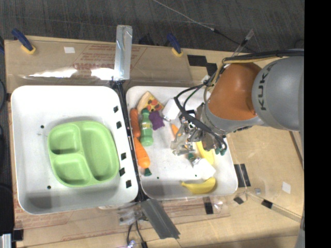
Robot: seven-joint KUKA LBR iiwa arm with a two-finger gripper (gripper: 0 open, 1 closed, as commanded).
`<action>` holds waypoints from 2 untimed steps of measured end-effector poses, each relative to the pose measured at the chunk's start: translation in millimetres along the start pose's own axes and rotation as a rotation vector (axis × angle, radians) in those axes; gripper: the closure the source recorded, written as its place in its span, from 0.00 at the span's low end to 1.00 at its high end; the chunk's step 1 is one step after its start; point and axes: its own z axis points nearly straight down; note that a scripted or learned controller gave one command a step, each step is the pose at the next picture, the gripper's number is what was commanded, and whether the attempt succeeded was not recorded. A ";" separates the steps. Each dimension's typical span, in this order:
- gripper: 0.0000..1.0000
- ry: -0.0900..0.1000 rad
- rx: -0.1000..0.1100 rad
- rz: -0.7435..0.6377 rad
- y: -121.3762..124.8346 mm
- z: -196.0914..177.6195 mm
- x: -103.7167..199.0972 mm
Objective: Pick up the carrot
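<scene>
Fingers of the gripper: opening cannot be determined (view cluttered). Carrot lies leftward against the right bin left wall, long axis along that wall.

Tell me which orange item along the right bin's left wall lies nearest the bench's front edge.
The carrot: orange, tapered, with a green tip, lying just below the green bottle. The other orange-red piece sits higher up the same wall, beside the bottle.
</scene>
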 end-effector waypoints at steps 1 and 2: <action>1.00 -0.002 0.001 0.021 -45.6 16.1 -81.4; 1.00 -0.011 0.007 -0.349 -45.8 -178.4 -67.4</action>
